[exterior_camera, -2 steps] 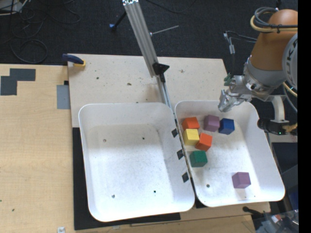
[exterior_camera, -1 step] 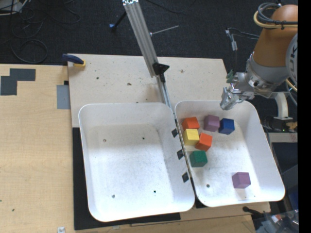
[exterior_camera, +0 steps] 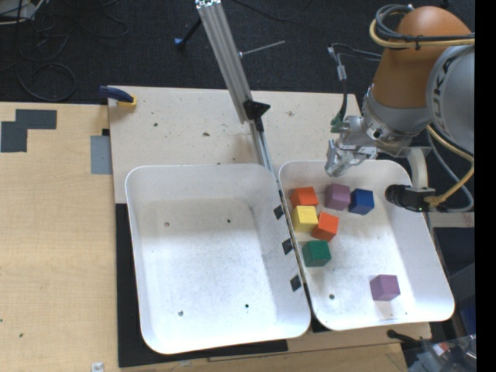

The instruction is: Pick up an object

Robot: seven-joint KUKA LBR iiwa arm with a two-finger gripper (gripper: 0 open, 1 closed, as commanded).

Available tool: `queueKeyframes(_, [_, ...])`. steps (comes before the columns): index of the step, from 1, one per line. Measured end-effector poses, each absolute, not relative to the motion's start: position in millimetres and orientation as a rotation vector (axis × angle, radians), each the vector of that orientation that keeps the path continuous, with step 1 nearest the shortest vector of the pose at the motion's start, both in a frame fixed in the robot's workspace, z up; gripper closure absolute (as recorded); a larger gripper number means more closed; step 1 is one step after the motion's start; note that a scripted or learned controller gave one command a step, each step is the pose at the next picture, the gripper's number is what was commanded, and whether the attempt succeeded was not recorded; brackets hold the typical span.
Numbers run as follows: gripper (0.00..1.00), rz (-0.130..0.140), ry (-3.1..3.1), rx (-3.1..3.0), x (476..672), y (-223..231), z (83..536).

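The right bin holds several small cubes. An orange cube, a yellow cube, a second orange cube and a green cube cluster near its left wall. A purple cube and a blue cube sit at the back, and another purple cube lies alone near the front. My gripper hangs above the bin's back edge, just behind the purple cube, with nothing seen between its fingers.
The left bin stands beside the right one, sharing a divider with black clips. A slanted aluminium bar rises behind the bins. A blue and yellow clamp lies at the bench's back left.
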State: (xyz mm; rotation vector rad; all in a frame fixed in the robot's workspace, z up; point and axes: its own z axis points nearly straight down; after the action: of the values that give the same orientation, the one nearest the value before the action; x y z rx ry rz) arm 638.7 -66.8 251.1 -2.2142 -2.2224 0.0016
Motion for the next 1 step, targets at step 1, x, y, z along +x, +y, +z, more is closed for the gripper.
queueKeyframes(1, [1.00,0.004,-2.221,-2.215,631.3,-25.5,246.8])
